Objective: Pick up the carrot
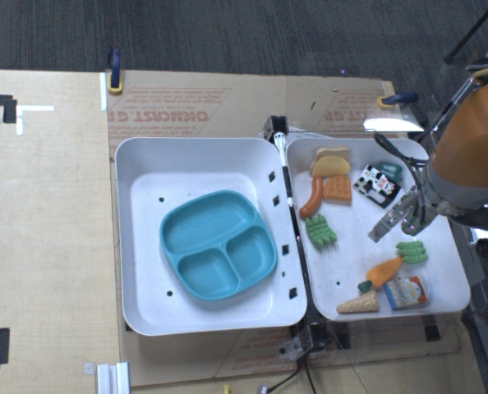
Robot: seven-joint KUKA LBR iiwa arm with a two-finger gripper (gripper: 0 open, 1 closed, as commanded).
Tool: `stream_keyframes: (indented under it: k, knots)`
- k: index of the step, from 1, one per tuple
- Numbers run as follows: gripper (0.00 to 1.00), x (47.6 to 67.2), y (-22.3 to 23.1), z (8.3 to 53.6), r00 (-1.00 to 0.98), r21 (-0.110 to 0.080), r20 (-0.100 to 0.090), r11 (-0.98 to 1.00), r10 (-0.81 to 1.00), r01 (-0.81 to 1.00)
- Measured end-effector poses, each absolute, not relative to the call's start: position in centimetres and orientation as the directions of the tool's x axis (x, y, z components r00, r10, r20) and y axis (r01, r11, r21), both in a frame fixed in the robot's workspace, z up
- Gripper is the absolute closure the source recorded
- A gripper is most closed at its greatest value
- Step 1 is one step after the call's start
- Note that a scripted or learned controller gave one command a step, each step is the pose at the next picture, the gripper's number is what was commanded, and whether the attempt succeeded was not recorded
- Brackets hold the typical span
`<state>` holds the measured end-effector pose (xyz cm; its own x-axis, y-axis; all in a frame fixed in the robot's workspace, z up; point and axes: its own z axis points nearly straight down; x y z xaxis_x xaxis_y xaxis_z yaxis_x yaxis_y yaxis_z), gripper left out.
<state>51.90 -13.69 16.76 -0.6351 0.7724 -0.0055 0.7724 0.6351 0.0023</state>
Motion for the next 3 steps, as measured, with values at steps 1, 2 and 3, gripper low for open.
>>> stream_keyframes:
  k: [1, 2, 3]
  knots:
    - [0.00, 51.9, -13.7, 16.7, -0.634, 0.003, -0.005, 0.634, 0.773, 0.773]
    - [0.00, 47.9, -16.4, 9.1, -0.679, 0.002, -0.003, 0.679, 0.734, 0.734]
    - [1.00, 48.2, -16.4, 10.1, -0.675, 0.006, -0.008, 0.675, 0.738, 0.738]
